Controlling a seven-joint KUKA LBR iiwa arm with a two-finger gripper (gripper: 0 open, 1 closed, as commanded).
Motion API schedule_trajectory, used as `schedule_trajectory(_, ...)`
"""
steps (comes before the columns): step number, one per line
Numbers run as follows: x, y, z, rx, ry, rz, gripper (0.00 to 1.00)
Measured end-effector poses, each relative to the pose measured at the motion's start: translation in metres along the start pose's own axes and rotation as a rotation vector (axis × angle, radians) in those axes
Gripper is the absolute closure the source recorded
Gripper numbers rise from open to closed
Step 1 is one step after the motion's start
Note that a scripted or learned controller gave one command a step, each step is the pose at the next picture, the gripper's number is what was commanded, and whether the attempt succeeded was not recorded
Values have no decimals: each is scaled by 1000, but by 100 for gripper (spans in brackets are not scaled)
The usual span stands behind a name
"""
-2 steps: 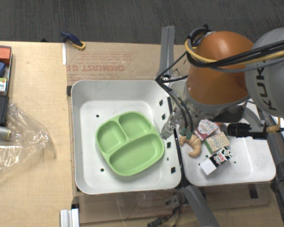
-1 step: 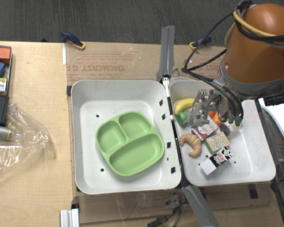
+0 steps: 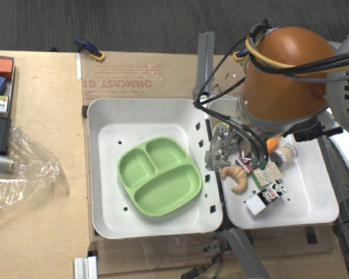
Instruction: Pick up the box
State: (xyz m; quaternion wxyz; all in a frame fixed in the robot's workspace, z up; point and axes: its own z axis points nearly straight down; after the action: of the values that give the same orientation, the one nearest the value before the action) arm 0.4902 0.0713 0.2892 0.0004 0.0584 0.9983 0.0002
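Where the bench comes closest to the camera, the right-hand shallow white bin (image 3: pixel 314 208) holds the task's object: a small white cardboard box with a black-and-white printed panel (image 3: pixel 263 198), lying flat near the bin's front edge. Its long axis runs on a slant, from the plain white end at the lower left up toward the printed end at the upper right. Touching or just beside its upper end sits a small checkered packet (image 3: pixel 269 173), and to the left lies a tan croissant-shaped toy (image 3: pixel 237 177). A little farther back, a small cylindrical jar with a pale label (image 3: pixel 287 154) rests on its side.

In the left-hand white bin (image 3: pixel 104 156) sits a light green plastic divided plate (image 3: pixel 159 175).

Above the clutter hangs the two-finger gripper (image 3: pixel 221 153), under the orange band of the arm (image 3: pixel 285 74). It is poised near the dividing wall between the bins, and whether it is spread or closed cannot be told from this angle; nothing is visibly held. The box lies toward the camera and to the right of the gripper, so I judge the tool must shift that way, past the croissant, and turn to close across the short sides.
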Motion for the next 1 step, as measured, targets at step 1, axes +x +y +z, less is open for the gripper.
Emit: schedule_trajectory(1, -45, -39, 4, -1, -2, -269, 100)
